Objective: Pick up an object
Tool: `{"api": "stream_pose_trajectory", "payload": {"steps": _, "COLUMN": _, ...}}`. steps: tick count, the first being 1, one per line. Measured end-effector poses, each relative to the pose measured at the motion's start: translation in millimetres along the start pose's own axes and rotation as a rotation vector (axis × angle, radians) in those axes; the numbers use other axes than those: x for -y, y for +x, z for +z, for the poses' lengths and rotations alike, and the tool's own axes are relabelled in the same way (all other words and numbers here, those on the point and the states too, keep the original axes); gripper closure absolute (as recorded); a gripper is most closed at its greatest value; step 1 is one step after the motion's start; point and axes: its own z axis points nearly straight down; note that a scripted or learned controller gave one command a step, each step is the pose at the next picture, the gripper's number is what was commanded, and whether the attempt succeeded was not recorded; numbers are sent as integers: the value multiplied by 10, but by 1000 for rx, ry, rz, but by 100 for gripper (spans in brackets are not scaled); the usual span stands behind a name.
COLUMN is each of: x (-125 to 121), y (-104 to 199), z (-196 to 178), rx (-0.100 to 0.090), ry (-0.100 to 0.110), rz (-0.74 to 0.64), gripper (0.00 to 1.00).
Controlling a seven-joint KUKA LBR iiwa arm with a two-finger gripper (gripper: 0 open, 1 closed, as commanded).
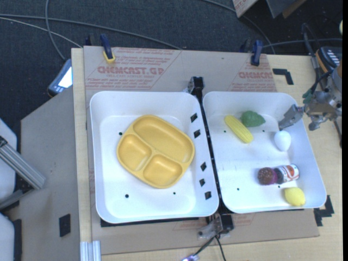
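Gripper (pixel 302 119) at right bin's (pixel 312 162) upper right edge, fingers apart, nothing between them. Egg (pixel 282 141) just below it; corn (pixel 238 129), can (pixel 286 173), lemon (pixel 294 196) in same bin.

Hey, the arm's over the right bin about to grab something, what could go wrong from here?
The white egg lies just under the gripper; it is round and smooth, so it may roll or slip away. It also sits near the right bin's wall, which could block a clean descent. Lower down, the small can touches the dark red ball beside the lemon, so a grab there might nudge neighbours.
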Motion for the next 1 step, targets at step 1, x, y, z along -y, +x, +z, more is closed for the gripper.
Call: {"api": "stream_pose_trajectory", "payload": {"steps": 1, "x": -26, "y": 5, "z": -65, "rx": 3, "ry": -12, "rz": -4, "gripper": 0}}
